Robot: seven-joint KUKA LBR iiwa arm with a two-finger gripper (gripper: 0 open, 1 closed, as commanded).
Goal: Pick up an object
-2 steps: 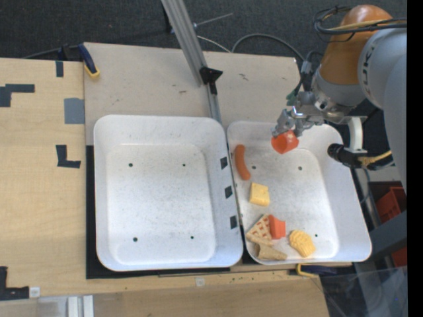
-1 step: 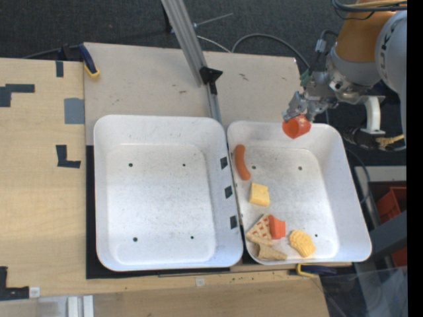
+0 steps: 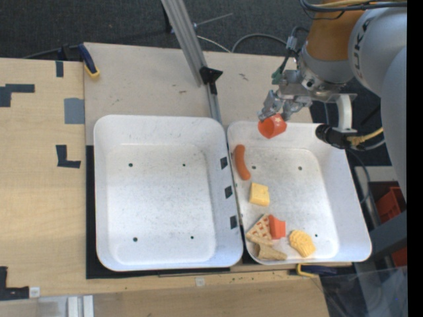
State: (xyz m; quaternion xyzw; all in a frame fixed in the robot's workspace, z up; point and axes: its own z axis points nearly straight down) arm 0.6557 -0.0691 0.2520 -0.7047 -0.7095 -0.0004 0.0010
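The hand point(image 3: 275, 111) sits at about one o'clock in the view, above the far edge of the right bin point(image 3: 347, 197), with its fingers closed on a small red-orange object point(image 3: 271, 127) that hangs between the fingertips, lifted clear of the bin floor. Above the hand, toward one and two o'clock, rise the orange band point(image 3: 340, 18) and the grey arm point(image 3: 390, 51), with cables looping around the wrist.

Below the held piece, toward six o'clock from it, an orange sausage-shaped piece point(image 3: 242, 162) lies near the bin's left wall. Farther on, a yellow block point(image 3: 259, 194) rests near the middle-left of the bin floor. At the bin's five-to-six o'clock corner sits a cluster: a small red piece point(image 3: 277, 228) touching a tan waffle-like piece point(image 3: 260, 230), a brownish piece point(image 3: 269, 251) just beneath them, and a yellow corn-like piece point(image 3: 302, 243) just beside.

At nine o'clock from the right bin lies the left bin point(image 3: 106, 177), the two touching along their shared edge. Both stand on the table point(image 3: 39, 197). A slanted metal pole point(image 3: 188, 35) crosses toward twelve o'clock.
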